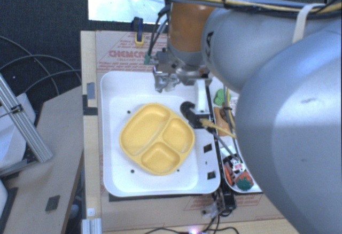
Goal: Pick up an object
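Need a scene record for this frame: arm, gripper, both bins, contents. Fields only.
arm: grey arm reaches in from the right and covers most of the right bin
gripper: gripper sits at the far edge of the left bin, apart from the plate
left bin contents: yellow plate with three compartments, lying flat near the middle
right bin contents: green item and orange-red items, too hidden to identify
grip state: cannot tell
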